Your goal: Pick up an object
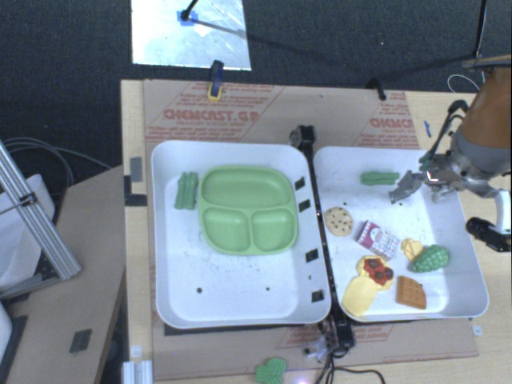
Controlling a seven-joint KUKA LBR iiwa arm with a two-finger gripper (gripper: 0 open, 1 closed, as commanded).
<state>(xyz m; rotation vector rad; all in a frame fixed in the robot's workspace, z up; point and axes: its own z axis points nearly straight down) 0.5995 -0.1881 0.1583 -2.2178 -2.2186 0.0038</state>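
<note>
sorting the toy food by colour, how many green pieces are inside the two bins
3. One green stalk piece lies left of the green tray in the left bin; a green pod sits near the right bin's top; a leafy green piece lies near its right wall.

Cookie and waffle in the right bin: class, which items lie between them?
In the camera view, between the cookie and waffle lie the pink carton and pizza slice.

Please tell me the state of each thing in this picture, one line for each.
Gripper: over right bin, holding nothing.
Green tray: flat in left bin.
Green stalk: flat, left of tray.
Pickle: lying beside gripper.
Cookie: flat.
Waffle: flat.
</note>
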